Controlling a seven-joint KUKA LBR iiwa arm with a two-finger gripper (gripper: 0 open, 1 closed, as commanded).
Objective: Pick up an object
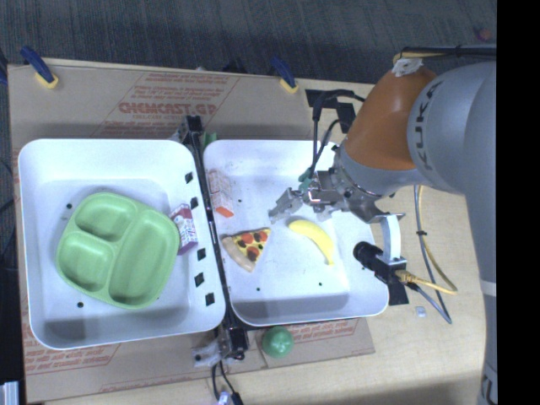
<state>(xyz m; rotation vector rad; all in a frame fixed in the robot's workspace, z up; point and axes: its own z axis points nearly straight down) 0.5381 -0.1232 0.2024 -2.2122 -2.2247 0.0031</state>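
banana point(313, 236) just below tool point(305, 199), pizza slice point(246, 246) beside; tool's opening seemingly unreadable, can't tell

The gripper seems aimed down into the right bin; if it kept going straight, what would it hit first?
Probably the bare floor of the right bin beside the banana, though the gripper points down and depth is hard to judge.

A yellow banana point(313, 237) and a pizza slice point(246, 247) lie flat in the right bin point(278, 309).
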